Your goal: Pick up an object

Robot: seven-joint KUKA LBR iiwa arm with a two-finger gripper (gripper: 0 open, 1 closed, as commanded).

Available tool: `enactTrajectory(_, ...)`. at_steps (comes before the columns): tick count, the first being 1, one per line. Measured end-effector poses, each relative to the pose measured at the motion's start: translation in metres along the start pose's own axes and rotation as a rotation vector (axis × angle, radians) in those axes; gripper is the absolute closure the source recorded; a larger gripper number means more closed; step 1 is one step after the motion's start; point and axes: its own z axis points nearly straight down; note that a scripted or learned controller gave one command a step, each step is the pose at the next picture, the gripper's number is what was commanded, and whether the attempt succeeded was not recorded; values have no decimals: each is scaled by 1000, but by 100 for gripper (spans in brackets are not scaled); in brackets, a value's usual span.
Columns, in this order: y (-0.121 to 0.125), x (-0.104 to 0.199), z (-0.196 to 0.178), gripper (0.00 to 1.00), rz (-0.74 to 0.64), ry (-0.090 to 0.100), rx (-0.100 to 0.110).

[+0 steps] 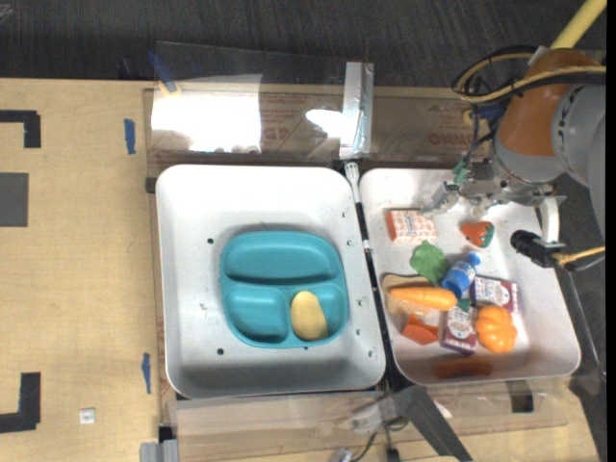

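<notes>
Roughly, by place:
Left bin [183,258]: teal tray [284,287] with a potato [308,315] in its lower right compartment.
Right bin [553,340]: carton [411,225], green toy [427,260], blue bottle [460,277], carrot [421,298], orange pepper [496,329], small red item [475,232].
Gripper [472,189]: over the right bin's top edge, just above the red item.
Fingers: spread cannot be told; nothing seen held.

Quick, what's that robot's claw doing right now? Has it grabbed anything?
Gripper: cannot be told whether open or closed. It hangs over the far end of the right bin, above the small red item; nothing is visibly held.
</notes>
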Motion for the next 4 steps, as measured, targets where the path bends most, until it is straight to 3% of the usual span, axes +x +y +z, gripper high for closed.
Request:
enactTrajectory(1,-36,-5,0,0,-32,2,1)
enactTrajectory(2,-74,-35,9,0,-27,4,22)
enactTrajectory(3,-72,-37,-1,100,-24,3,19)
enactTrajectory(4,-5,-13,11,100,238,2,22)
